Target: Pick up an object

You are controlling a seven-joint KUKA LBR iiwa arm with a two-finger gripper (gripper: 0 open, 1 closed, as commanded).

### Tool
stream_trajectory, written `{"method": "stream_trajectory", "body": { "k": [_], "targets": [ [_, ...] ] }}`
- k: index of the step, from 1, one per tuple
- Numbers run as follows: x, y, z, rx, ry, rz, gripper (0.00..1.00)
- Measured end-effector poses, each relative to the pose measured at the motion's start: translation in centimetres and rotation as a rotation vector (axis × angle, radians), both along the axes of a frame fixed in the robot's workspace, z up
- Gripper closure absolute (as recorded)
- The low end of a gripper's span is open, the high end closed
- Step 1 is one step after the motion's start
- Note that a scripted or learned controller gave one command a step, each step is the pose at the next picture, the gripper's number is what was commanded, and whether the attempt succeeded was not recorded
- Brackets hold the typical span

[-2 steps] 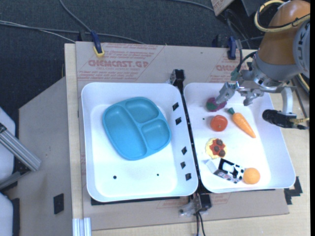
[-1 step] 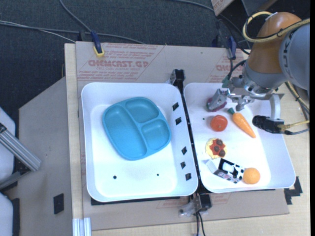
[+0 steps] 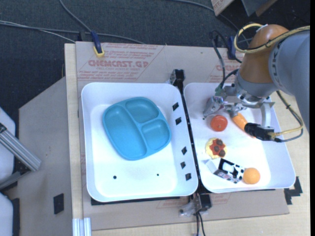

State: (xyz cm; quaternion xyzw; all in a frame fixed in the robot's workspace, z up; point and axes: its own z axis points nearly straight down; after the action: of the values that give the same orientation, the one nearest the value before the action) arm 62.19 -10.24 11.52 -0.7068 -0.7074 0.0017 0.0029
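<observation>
My gripper [image 3: 224, 111] hangs low in the far part of the right bin [image 3: 275, 154], open, with nothing between its fingers. A red round toy [image 3: 219, 123] lies just in front of it, close under the fingertips. An orange carrot-like piece [image 3: 239, 121] lies beside that toy on the right, partly under the wrist. Nearer the front of the bin lie a yellow and red toy food piece [image 3: 215, 147], a black and white item [image 3: 229, 169] and an orange ball [image 3: 251, 175].
The left bin [image 3: 98, 176] holds a blue divided plate [image 3: 137, 127]. A black divider with clips [image 3: 186, 132] runs between the bins. A black and yellow cable [image 3: 268, 132] trails from the arm over the right bin.
</observation>
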Motion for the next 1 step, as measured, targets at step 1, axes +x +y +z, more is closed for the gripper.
{"method": "stream_trajectory", "body": {
  "k": [1],
  "targets": [
    [-0.07, 0.09, -3.23, 0.0, -0.001, -0.001, 0.0]
  ]
}}
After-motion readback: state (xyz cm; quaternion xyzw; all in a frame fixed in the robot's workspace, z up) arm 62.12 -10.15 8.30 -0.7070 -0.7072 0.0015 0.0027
